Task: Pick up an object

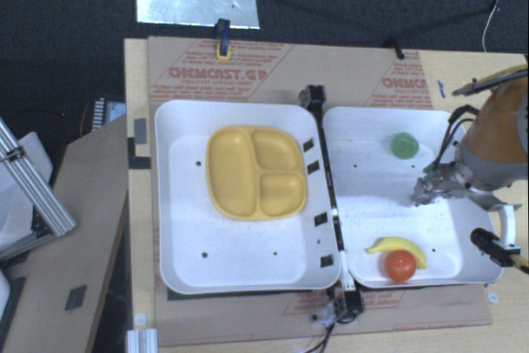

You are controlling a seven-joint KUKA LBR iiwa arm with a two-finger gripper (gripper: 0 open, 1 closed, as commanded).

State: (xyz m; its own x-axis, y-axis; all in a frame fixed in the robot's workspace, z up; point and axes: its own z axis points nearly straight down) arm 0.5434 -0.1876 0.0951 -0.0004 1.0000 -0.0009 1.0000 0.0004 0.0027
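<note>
In the right bin (364, 202) a green ball (404, 145) lies near the far side. A yellow banana (398, 247) lies near the front, with a red tomato (400, 265) touching it. My gripper (423, 193) hangs low over the bin's right half, between the green ball and the banana. It is apart from all three, and I see nothing between its fingers. The grey arm with its orange band (500, 132) comes in from the right edge.
The left bin (178, 194) holds a yellow divided plate (254, 172). A black divider (322, 178) runs between the bins. A cardboard sheet (248, 70) lies under both, with a yellow clamp (223, 41) at its far edge.
</note>
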